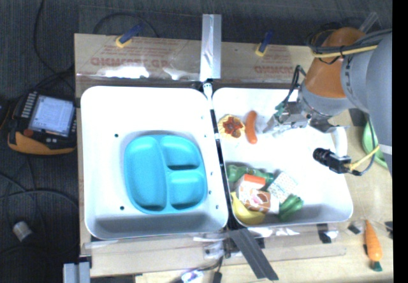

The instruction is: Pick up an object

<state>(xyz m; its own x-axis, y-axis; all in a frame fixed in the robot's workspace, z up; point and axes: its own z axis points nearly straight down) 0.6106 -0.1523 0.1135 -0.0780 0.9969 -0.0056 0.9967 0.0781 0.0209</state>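
Bench [146, 62] set on dark carpet; two white bins carried side by side. Left bin [102, 148] taken up by blue tray [166, 172], bare margin left all round. Right bin [331, 192]: sausage [252, 127] and flower toy [231, 125] near back-left corner; toy pile [262, 194] crowded against front-left wall. Bare floor seen at right half. Gripper [280, 119] positioned low, just right of sausage; finger state cannot be told.

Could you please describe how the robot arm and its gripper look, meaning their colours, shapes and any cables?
The arm is thick and rounded, grey, with an orange band above the wrist. Black cables loop over the orange part. The gripper is a small metal piece, silver and dark, with a bit of green on it.
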